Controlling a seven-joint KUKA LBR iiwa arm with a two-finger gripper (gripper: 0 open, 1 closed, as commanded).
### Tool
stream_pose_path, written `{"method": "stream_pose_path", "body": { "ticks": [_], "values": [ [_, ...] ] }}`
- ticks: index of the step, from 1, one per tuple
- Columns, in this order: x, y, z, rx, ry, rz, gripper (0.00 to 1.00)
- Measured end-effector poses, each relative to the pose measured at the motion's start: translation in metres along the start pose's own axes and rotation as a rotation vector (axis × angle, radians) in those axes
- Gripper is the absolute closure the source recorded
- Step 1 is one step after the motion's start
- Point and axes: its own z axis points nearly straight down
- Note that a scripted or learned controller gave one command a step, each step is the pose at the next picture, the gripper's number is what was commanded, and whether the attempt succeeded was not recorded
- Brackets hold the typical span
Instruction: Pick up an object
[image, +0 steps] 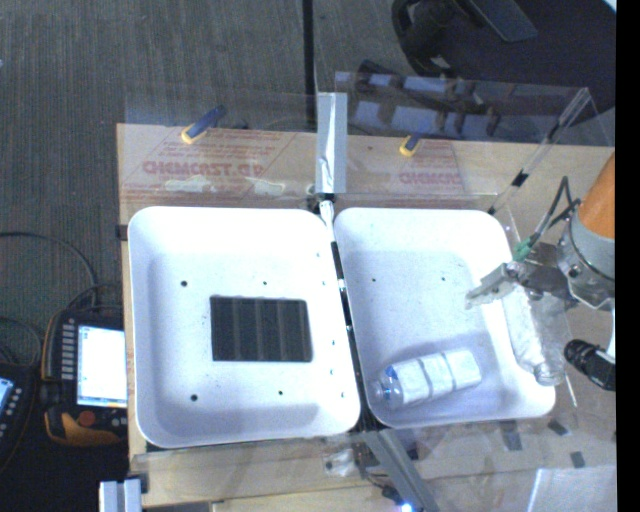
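two shallow white bins side by side on bench. left bin (160, 300): dark rectangular ribbed panel (261, 329) lying flat at bin centre, long side running 9 to 3 o'clock, apart from all walls. right bin (420, 250): plastic water bottle (428, 377) lying on its side near the 6 o'clock wall, cap end toward 8 o'clock, base toward 2 o'clock, white label around the middle. arm entering from 3 o'clock, orange band visible at the frame edge. gripper (500, 285) located over the 3 o'clock side of right bin, pointing toward 9 o'clock. claw state: cannot tell, tip blurred and pale. bottle positioned at 7 o'clock from gripper, apart from it, resting on bin floor.
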Motion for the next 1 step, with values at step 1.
{"method": "stream_pose_path", "body": {
  "ticks": [1],
  "values": [
    [0.0356, -0.0098, 0.126, 0.003, 0.002, 0.023, 0.0]
  ]
}}
